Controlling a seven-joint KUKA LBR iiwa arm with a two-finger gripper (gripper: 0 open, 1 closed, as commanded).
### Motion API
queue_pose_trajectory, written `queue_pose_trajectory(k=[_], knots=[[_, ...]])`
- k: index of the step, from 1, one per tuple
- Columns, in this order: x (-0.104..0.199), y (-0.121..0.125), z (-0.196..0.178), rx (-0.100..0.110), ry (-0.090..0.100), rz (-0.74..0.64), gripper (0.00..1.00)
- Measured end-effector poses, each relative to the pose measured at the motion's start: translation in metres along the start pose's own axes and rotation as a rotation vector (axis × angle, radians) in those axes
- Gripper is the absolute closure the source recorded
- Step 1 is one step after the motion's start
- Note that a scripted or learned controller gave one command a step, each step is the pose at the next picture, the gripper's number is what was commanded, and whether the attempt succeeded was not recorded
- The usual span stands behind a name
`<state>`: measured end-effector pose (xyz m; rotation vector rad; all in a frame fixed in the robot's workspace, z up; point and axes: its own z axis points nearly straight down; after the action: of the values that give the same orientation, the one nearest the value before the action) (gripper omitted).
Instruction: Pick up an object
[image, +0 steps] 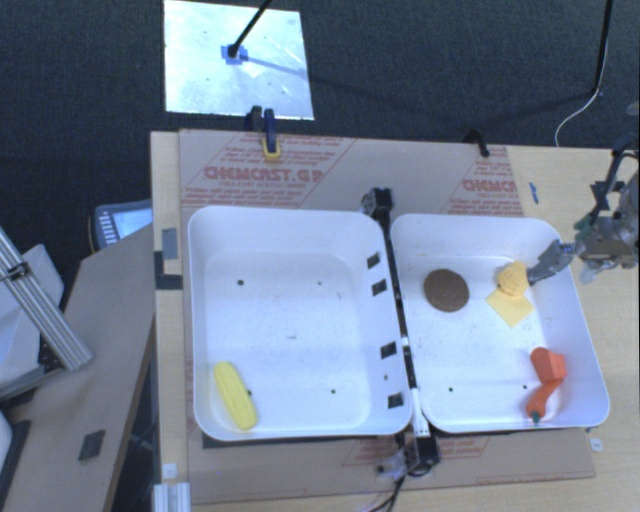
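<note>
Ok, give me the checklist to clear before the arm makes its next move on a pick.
1. Target within reach: small rounded yellow piece lies in the right white bin, just beside the gripper: ok.
2. Object between the fingers: cannot tell.
3. Neighbour spacing: flat yellow slice touches the yellow piece: not ok.
4. Round brown disc stands apart from the target: ok.
5. Orange carrot-shaped toy lies near the bin's front corner, away from the gripper: ok.
6. Yellow corn cob sits in the left white bin, out of the way: ok.
</note>
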<state>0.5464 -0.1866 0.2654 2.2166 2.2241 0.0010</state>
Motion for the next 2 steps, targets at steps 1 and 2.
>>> queue_pose_trajectory(k=[1, 2], knots=[[0.019, -0.043, 0.017, 0.003, 0.002, 0.002, 0.00], [0.083, -0.062, 0.150, 0.011, 0.006, -0.004, 0.00]])
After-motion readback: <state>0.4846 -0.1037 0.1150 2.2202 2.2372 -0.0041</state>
